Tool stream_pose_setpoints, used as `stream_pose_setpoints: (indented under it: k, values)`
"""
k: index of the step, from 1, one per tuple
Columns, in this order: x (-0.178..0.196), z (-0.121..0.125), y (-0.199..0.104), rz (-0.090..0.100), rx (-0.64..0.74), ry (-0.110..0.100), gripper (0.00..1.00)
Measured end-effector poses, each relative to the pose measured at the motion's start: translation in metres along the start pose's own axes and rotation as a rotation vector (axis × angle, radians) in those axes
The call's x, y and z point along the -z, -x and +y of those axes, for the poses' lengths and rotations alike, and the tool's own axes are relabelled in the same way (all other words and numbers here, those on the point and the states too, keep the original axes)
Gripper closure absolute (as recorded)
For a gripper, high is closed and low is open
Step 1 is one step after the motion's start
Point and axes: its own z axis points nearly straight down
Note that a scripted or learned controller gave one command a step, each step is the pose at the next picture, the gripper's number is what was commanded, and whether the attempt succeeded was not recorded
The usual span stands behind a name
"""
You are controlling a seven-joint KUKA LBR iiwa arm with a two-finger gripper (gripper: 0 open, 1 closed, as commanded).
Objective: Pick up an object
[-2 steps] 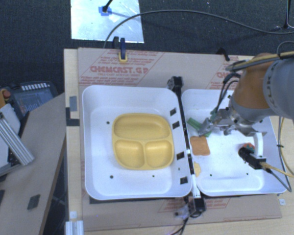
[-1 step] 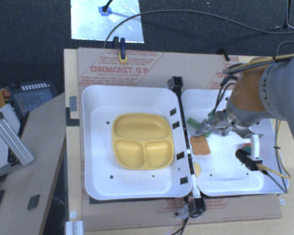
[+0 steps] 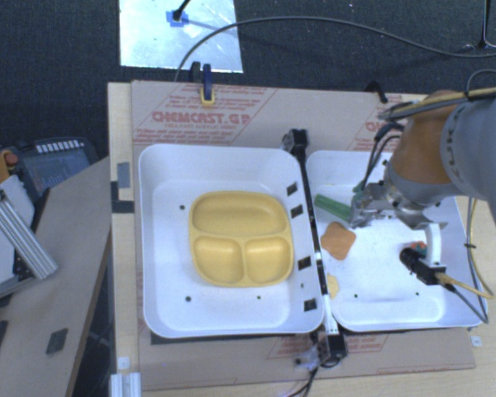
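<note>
In right bin [image 3: 446,304], tool [image 3: 365,209] (fingers hidden) near green stick [image 3: 331,204]

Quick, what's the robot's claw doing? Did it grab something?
Gripper: low in the right bin, above the green object and orange piece; a grab cannot be told.

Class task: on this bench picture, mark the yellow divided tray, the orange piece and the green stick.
yellow divided tray [image 3: 238,236]: camera view, left bin, on the ridge between its compartments.
orange piece [image 3: 339,241]: camera view, right bin, on its flat top.
green stick [image 3: 331,205]: camera view, right bin, mid-length.
</note>
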Motion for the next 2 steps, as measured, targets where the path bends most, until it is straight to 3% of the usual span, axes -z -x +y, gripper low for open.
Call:
stream_pose_setpoints:
  k: [2]
  values:
    - [0.114, 0.003, 0.018, -0.002, 0.001, -0.001, 1.00]
